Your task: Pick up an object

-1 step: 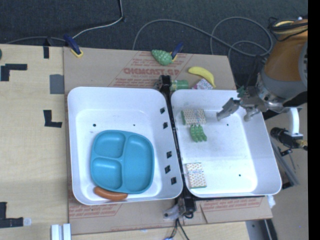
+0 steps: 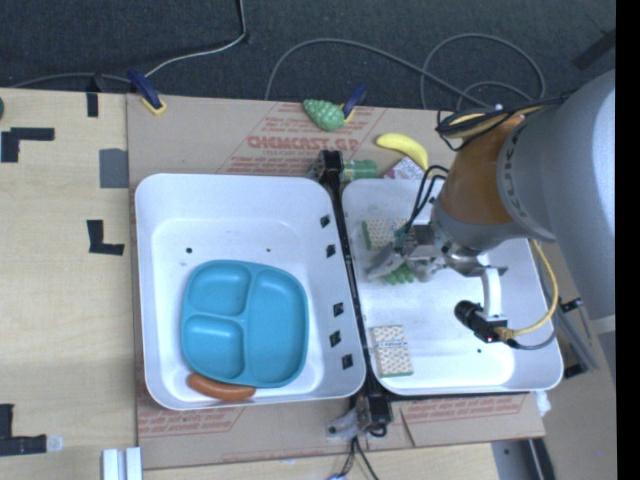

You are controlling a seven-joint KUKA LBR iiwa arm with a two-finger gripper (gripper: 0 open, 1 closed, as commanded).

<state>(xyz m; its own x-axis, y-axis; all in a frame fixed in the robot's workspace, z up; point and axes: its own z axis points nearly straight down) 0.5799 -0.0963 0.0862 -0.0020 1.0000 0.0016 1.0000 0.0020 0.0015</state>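
My arm (image 2: 520, 173) reaches over the right bin (image 2: 520, 363) so the gripper (image 2: 392, 261) sits low by the green thing (image 2: 401, 276), my likely pick; a patterned block (image 2: 390, 349) lies nearer the front wall. Wrist bulk covers the bin's far corner, and the gripper blurs, so I cannot tell its state.

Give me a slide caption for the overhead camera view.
Grey arm's gripper reaches into the right white bin; blue divided plastic plate sits in the left white bin.
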